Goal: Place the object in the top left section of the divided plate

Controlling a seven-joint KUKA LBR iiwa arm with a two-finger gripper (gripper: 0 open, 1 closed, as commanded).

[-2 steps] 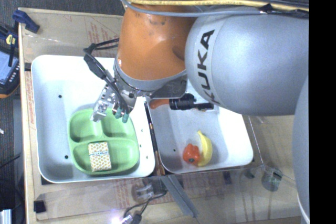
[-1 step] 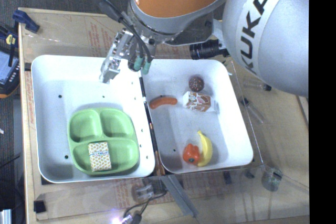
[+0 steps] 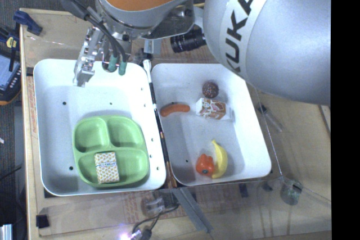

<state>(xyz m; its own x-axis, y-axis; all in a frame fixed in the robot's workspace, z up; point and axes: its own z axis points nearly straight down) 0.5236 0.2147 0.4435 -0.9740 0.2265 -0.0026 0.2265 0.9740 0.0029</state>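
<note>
Gripper (image 3: pixel 104 62) at upper left of frame, fingers apart (nothing between); small packet (image 3: pixel 107 167) in green divided plate (image 3: pixel 90 149) lower section, straight below.

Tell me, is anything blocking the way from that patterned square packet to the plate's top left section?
Nothing visible does. The patterned square packet lies in the bottom section of the green divided plastic plate; just a low ridge separates it from the top left section, which looks bare.
</note>
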